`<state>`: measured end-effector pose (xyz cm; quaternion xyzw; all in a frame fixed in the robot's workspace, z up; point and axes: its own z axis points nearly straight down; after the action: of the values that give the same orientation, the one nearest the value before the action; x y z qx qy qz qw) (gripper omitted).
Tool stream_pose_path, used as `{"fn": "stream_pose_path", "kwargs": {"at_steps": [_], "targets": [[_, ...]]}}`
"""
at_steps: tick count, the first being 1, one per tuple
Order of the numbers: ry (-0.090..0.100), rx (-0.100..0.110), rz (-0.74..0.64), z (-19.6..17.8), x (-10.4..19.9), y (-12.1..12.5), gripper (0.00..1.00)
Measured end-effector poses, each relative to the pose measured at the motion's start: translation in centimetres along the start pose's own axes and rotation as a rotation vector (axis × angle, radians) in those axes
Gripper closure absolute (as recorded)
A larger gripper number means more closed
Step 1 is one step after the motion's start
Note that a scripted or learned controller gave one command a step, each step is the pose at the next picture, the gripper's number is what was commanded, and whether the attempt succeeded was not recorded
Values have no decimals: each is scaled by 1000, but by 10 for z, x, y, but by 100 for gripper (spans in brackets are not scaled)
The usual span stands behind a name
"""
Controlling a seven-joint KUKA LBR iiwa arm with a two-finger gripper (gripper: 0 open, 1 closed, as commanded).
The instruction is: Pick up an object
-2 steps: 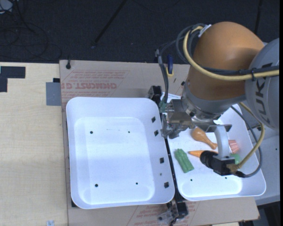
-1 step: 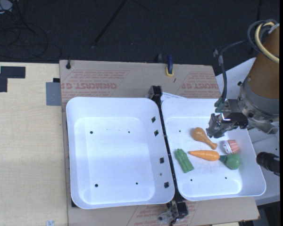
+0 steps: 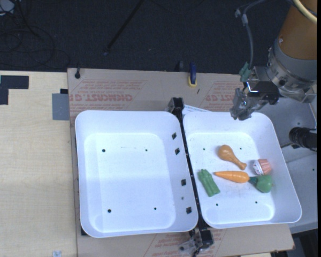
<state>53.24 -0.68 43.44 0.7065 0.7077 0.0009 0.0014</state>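
The right bin point(image 3: 278, 143) holds several toy foods. An orange carrot point(image 3: 231, 176) lies near its middle, with a green leafy end point(image 3: 264, 184) to its right. A tan drumstick-shaped piece point(image 3: 231, 156) lies just above the carrot. A green ridged piece point(image 3: 208, 182) sits to the carrot's left. A small pink and white piece point(image 3: 262, 167) rests near the right wall. My gripper point(image 3: 242, 111) hangs above the bin's far edge, well away from all of these, and nothing shows between its fingers.
The left bin point(image 3: 85, 143) stands beside the right one, with a black hinge strip point(image 3: 182, 159) between them. Both rest on a cardboard sheet point(image 3: 123, 92). A blue and yellow clamp point(image 3: 192, 75) sits at the cardboard's far edge.
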Motion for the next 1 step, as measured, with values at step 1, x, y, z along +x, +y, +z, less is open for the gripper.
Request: {"fn": "stream_pose_path", "kwargs": {"at_steps": [1], "targets": [[1,9,2,90,8,-25,100]]}}
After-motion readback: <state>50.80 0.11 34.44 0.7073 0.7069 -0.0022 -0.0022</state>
